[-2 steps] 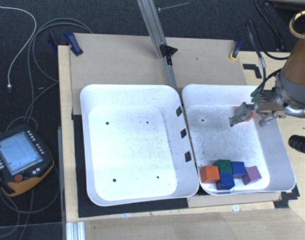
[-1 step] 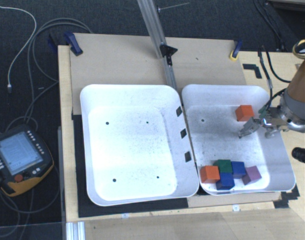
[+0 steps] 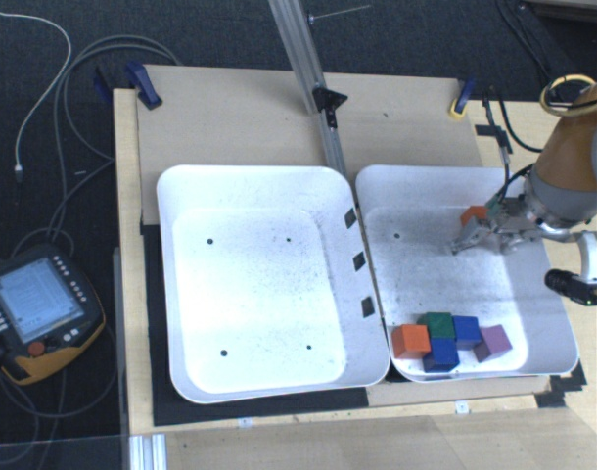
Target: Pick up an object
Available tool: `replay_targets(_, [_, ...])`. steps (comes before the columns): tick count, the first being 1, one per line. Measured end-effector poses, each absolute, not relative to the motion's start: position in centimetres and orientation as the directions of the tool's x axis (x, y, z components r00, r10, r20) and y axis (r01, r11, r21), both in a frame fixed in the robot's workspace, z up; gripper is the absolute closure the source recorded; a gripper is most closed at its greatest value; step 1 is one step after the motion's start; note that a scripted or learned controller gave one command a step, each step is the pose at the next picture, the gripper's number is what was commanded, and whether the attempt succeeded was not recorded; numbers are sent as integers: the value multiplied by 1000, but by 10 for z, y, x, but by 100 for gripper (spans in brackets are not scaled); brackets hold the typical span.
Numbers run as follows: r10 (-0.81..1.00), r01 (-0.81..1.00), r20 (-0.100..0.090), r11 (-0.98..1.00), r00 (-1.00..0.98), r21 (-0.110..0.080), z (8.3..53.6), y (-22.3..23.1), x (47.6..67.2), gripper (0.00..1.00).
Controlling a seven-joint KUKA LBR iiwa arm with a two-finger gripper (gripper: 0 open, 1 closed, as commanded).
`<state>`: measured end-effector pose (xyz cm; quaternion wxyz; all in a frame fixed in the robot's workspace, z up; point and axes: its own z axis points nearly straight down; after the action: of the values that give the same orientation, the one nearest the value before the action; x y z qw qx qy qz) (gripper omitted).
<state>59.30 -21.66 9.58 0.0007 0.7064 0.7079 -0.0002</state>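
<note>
Grey two-finger gripper (image 3: 472,235) hovering over right shallow white plastic bin (image 3: 416,272), far-right part. Small orange block (image 3: 473,216) showing at fingers, touching or pinched: cannot tell; finger spread unclear too. Five small cubes clustering at bin's near edge, well apart from gripper: orange cube (image 3: 411,341), green cube (image 3: 436,325), two blue cubes (image 3: 452,344), purple cube (image 3: 494,341). Left white bin (image 3: 254,282) sitting just beside. Grey teach pendant (image 3: 34,306) lying far left, off bench.

Two white bins (image 3: 181,189), five blocks (image 3: 451,341)
</note>
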Motion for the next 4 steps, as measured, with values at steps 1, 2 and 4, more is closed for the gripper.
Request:
replay_targets(1, [1000,1000,-1,1,-1,2,100,-216,592,0])
replay_targets(2, [1000,1000,-3,5,-5,7,101,-212,660,0])
replay_targets(4, [1000,1000,-1,4,-4,6,131,-185,648,0])
